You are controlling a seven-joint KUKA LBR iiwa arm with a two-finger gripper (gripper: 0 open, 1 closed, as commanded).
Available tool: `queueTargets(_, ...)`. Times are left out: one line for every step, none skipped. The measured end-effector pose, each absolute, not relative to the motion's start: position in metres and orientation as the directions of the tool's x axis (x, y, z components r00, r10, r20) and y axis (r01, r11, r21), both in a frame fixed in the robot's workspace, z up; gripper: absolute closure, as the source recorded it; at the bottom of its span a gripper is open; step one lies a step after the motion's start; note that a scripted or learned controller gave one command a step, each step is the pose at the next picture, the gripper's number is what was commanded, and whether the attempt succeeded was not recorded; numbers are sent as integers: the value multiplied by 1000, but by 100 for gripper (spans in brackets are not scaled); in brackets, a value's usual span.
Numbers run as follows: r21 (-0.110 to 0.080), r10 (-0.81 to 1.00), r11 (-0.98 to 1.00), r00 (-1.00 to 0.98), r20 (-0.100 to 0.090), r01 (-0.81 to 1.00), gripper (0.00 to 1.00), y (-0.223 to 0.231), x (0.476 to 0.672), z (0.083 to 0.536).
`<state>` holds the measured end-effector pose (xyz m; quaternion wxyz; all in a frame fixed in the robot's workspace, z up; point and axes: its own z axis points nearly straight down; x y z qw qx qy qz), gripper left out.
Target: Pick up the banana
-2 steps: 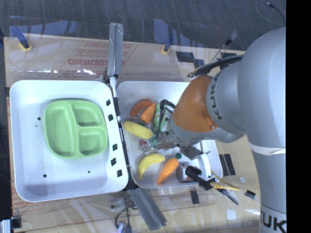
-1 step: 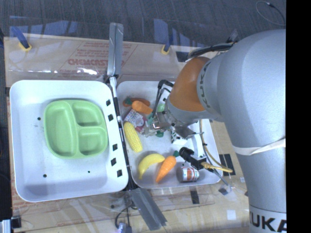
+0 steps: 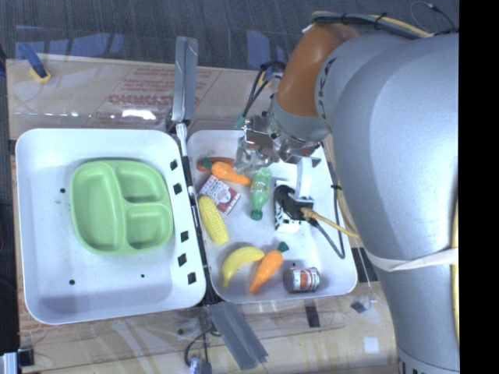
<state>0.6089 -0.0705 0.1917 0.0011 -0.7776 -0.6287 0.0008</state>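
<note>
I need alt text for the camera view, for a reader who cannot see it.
The banana lies untouched in the right bin, between a corn cob and a carrot, while the gripper hovers near the bin's far edge. The left bin holds a green divided plate.

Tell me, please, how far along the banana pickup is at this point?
Nothing looks done yet: the banana lies in the right bin, beside a carrot. The gripper is at the bin's far end, above another carrot. Reaching, grasping and lifting the banana remain.
</note>
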Motion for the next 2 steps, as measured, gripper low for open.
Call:
queueTargets(-4,978,-209,209,0,978,0,-70,609,191)
queueTargets(-5,992,-124,124,0,992,0,-98,574,97)
